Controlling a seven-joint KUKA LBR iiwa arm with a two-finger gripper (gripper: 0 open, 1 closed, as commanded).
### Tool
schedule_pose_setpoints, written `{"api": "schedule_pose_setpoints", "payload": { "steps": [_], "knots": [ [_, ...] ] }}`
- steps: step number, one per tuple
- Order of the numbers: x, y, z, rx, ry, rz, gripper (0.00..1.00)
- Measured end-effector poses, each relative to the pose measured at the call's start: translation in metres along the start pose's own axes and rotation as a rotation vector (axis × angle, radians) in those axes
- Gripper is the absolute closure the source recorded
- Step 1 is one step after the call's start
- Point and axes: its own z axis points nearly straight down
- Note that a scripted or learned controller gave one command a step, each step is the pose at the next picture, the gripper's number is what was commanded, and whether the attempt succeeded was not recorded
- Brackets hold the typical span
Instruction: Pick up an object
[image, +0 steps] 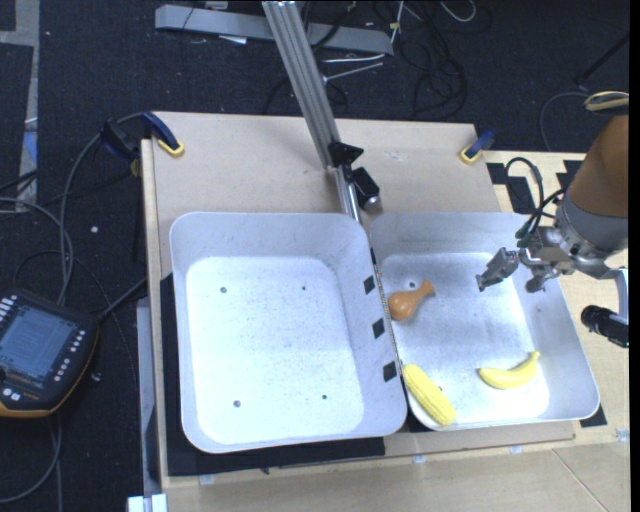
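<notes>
The right bin (470, 262) holds three objects. A brown chicken drumstick (409, 300) lies near its left wall. An ear of yellow corn (429, 394) rests at its front left corner. A yellow banana (510, 372) lies toward the front right. My gripper (516, 274) hangs over the bin's right rear part, fingers spread open with nothing between them. It is well apart from all three objects, above and behind the banana.
The left bin (270, 330) sits beside the right one, their walls touching at the middle. A slanted metal pole (315, 95) rises behind the bins. A teach pendant (35, 350) lies on the floor at far left.
</notes>
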Motion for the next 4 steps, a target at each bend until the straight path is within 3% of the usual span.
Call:
{"api": "schedule_pose_setpoints", "payload": {
  "steps": [1, 2, 4],
  "knots": [
    [0.004, -0.01, 0.051, 0.0, 0.0, 0.0, 0.0],
    [0.004, -0.009, 0.038, -0.005, -0.002, 0.0, 1.0],
    [-0.005, -0.003, -0.066, -0.008, -0.002, 0.0, 1.0]
  ]
}}
